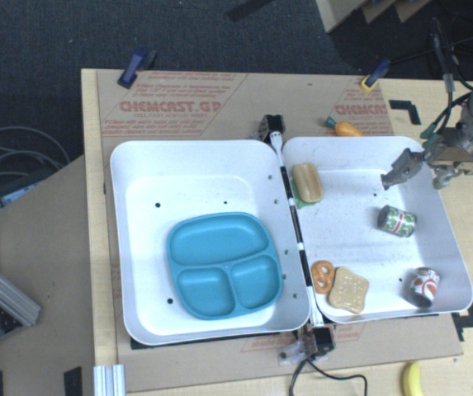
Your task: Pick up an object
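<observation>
- Several loose things lie in the right bin (446, 221): a green can (396, 221) on its side near the middle, a red-and-white can (423, 284) toward the near right corner, a cracker (349, 290) touching a pretzel (322, 275) at the near left, and a bread roll (307, 182) by the divider.
- The green can is the nearest of these to the claw (422, 168) and lies well apart from the rest, so I judge it the likeliest target.
- The claw hangs above the bin's far right part, fingers spread open, with nothing between them.
- To do this well, the claw should centre over the can before descending, with its fingers set across the can's round sides, not its ends, since it may roll.
- The left bin (137, 221) holds a blue tray (224, 264) with three compartments.
- Both bins sit on the table (96, 139), which is covered in printed cardboard.
</observation>
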`<state>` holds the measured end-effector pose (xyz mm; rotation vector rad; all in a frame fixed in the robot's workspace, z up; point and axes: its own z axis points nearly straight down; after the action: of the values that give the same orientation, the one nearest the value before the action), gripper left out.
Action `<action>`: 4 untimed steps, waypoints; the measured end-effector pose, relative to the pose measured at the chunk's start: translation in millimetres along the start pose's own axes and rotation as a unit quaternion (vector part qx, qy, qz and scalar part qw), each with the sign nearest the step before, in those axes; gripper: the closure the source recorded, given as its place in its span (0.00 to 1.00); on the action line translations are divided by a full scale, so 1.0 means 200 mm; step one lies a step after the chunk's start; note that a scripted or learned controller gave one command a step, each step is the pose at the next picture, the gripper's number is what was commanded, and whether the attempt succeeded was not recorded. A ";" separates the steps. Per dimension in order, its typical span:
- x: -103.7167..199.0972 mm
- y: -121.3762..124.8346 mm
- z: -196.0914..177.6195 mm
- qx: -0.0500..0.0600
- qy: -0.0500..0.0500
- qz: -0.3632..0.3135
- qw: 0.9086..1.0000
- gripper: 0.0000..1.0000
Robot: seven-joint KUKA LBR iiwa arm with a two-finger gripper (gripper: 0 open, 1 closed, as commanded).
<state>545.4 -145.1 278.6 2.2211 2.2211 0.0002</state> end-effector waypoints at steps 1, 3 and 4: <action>-0.32 0.28 0.43 0.000 0.000 0.000 1.000 0.00; -0.11 0.01 0.97 0.001 0.001 -0.001 1.000 0.00; -0.12 0.02 0.91 -0.002 0.000 0.000 1.000 1.00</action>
<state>549.1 -168.2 96.1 2.2187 2.2186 0.0047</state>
